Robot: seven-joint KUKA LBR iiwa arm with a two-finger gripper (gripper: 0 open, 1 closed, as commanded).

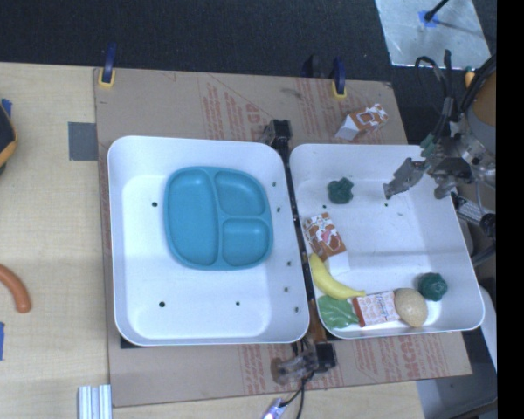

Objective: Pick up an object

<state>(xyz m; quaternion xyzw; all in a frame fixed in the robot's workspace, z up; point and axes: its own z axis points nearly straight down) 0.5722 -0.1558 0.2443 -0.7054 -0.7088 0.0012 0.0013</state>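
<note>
The gripper [400,184] hangs empty with its fingers spread near the right bin's [380,225] far right corner, so dropping straight down risks closing on nothing, since the green blob [340,190] sits just leftward.

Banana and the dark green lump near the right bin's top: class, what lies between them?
In the camera view, a small brown-and-white packet lies on the bin floor between the banana and the dark green lump.
</note>
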